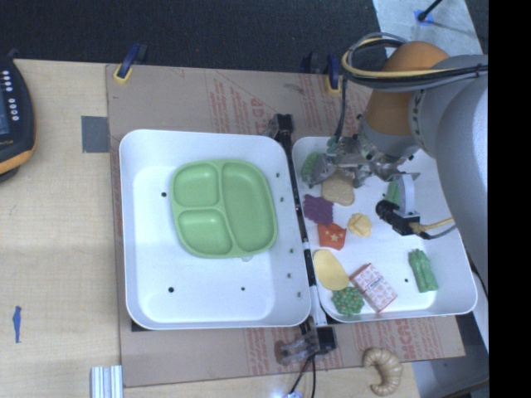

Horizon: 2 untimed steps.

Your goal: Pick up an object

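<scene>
A grey arm's gripper (353,168) hangs low over the far end of the right bin (452,301); whether its claw is open or closed cannot be told. Red print on the cardboard sheet (199,89) under both bins is too faint to read. The left bin (145,297) holds one green divided plate (224,207). Near the gripper lie a tan piece (338,191), a purple piece (317,208) and a red piece (332,235).

The cardboard sheet (249,98) under the bins carries faint red printing, too blurred to read.
</scene>
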Tool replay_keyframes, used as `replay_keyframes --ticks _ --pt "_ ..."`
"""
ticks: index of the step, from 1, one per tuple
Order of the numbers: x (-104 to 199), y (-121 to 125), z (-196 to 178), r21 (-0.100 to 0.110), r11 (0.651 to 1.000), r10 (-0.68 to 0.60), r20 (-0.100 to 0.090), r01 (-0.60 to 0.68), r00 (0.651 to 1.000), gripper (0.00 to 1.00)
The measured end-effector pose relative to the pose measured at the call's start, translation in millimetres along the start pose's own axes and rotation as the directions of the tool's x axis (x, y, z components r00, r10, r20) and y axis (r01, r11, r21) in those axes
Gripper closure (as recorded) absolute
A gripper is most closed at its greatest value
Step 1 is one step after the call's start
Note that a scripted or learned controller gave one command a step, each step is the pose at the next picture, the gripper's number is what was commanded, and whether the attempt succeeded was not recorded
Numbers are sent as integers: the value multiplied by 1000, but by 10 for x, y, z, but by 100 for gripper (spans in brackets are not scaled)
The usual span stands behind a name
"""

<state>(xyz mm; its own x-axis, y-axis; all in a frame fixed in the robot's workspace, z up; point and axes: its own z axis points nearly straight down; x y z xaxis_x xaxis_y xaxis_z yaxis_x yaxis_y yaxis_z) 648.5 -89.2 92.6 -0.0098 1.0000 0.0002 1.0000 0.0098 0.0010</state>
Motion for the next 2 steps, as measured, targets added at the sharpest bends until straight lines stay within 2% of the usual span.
replay_keyframes --ticks 1,2 --pt "-147 80 4 3 1000 7 0 -7 1000 0" --pt "-527 75 0 0 1000 10 3 -10 1000 0"
